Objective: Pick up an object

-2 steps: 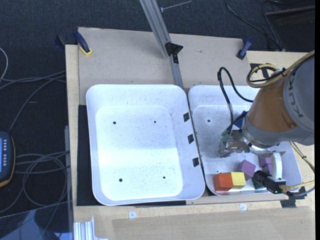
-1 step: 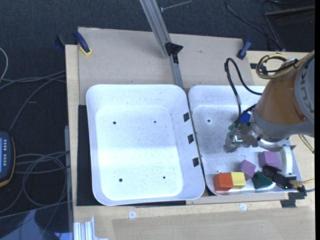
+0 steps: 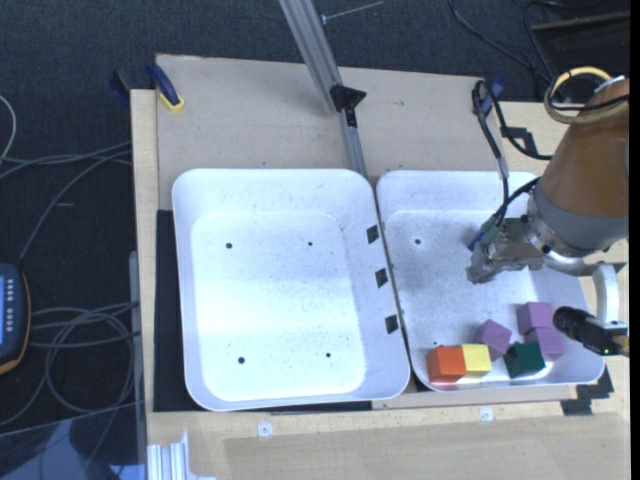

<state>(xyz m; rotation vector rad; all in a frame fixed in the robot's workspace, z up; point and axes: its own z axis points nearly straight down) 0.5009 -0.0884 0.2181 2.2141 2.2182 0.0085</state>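
Along the near edge of the right bin (image 3: 440, 193), a cluster of small blocks is gathered. An orange block (image 3: 447, 362) is seen at the left end of the cluster, with a yellow block (image 3: 476, 358) touching its right side. A dark green block (image 3: 522, 359) lies further right, near the bin's near right corner. Just beyond these, a purple block (image 3: 494, 333) is tilted, and two more purple blocks (image 3: 543, 327) are placed close together to its right.

Farther in, over the middle of the right bin, the gripper (image 3: 483, 268) is held above the bare white floor, apart from the blocks; nothing is seen between its fingers, and whether they are spread or closed cannot be told. The left bin (image 3: 270, 288) is set beside it, their inner walls touching.
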